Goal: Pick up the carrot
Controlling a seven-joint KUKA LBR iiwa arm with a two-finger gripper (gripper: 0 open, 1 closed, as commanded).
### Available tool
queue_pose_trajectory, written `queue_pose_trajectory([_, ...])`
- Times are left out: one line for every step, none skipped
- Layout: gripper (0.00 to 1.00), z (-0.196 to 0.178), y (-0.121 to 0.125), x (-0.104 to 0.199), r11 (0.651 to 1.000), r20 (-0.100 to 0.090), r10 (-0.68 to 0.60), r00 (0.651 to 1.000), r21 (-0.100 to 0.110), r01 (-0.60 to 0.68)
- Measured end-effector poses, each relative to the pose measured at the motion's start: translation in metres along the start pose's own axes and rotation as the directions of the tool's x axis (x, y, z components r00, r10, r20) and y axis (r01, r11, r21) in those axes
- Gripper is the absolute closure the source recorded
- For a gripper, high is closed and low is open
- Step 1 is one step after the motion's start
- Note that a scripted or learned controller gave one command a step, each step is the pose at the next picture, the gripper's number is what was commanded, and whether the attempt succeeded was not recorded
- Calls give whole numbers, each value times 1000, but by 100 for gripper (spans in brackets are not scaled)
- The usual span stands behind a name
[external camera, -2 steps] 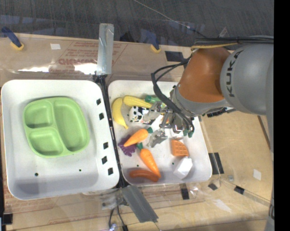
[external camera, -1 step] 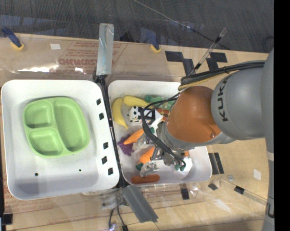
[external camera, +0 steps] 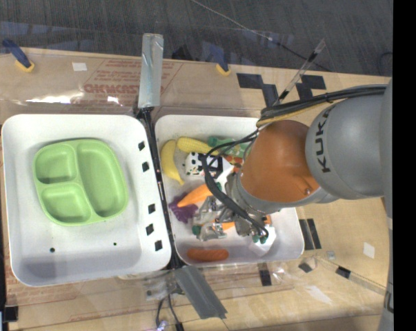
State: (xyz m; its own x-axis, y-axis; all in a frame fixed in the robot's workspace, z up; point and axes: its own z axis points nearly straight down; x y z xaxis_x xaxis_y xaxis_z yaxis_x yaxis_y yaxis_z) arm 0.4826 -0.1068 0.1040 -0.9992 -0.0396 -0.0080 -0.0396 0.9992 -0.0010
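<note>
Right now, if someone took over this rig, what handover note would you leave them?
Gripper: low in the right bin, among the toys; whether it is open or shut cannot be told from this view.
Carrot: lying in the right bin just left of the gripper, beside a purple toy; nothing shows it held.
Also there: banana, red sausage-shaped toy. Left bin holds a green divided tray.
Done: arm is down over the pile.
Left: grasp and lift the carrot.
</note>
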Motion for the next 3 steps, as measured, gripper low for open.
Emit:
queue_pose_trajectory([0, 0, 0, 0, 1000, 0, -1, 1000, 0, 1])
queue_pose_trajectory([100, -10, 2, -1, 1000, 0, -10, 1000, 0, 10])
queue_pose_trajectory([100, -90, 29, -7, 998, -2, 59, 998, 0, -59])
